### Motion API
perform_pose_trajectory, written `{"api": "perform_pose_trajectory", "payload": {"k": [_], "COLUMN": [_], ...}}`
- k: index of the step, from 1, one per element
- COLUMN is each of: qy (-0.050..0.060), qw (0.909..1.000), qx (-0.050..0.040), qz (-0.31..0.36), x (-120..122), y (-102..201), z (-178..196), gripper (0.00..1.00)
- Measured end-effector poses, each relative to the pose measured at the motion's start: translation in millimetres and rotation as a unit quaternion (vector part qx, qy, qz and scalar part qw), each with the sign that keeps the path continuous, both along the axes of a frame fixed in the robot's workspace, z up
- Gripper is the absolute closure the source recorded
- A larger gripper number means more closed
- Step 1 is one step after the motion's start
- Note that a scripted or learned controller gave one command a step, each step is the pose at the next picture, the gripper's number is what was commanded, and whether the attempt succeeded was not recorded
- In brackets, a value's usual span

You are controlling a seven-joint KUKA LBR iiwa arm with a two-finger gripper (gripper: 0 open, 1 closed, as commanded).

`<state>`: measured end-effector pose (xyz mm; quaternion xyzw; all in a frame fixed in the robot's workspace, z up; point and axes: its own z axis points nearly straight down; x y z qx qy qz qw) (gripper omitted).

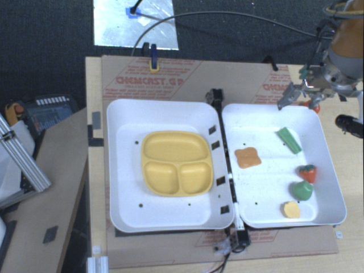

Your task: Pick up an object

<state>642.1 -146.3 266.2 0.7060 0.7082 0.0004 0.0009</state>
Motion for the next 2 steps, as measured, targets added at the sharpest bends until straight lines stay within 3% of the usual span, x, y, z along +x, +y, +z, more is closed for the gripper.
{"api": "perform_pose_trajectory", "payload": {"k": [2], "qy": [0.002], "qw": [1.0000], "qx": [0.0003], "qz": [-0.001], "x": [-7], "y": [-4], "z": [-112], "gripper": [0.00]}}
